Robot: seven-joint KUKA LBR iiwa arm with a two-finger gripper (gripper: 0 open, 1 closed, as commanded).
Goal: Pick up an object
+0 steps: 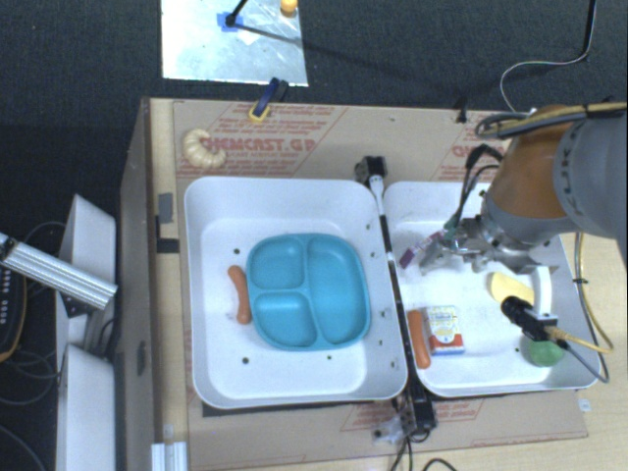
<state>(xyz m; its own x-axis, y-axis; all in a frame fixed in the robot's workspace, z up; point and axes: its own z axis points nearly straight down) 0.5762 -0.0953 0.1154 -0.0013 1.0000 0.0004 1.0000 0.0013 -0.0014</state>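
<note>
Firstly, counts. Bins: two, white and shallow, side by side on the bench (294,145).

Left bin (211,361), two items:
- plate (309,290), one, blue, divided into compartments, lying at the middle of the bin floor;
- left sausage (239,294), one, orange-brown, lying lengthwise between the plate and the bin's left edge, just beside the plate rim.

Right bin (481,373), five items:
- right sausage (420,339), one, orange-brown, lying along the left edge toward the front left corner;
- box (444,329), one, small, pale with red and yellow print, lying flat just beside that sausage on its right;
- yellow piece (507,286), one, pale and rounded, toward the right edge, partly covered by the robot's hardware;
- green piece (538,352), one, rounded, near the front right corner;
- purple piece (406,257), one, small and slim, near the left edge at about mid-length.

Gripper (430,250): one, low over the right bin's left half, pointing toward the left edge. Whether the jaws are open or shut cannot be told. The purple piece lies just at its tip; contact or hold cannot be made out. All other right-bin items lie apart from the tip, on the bin floor.
</note>
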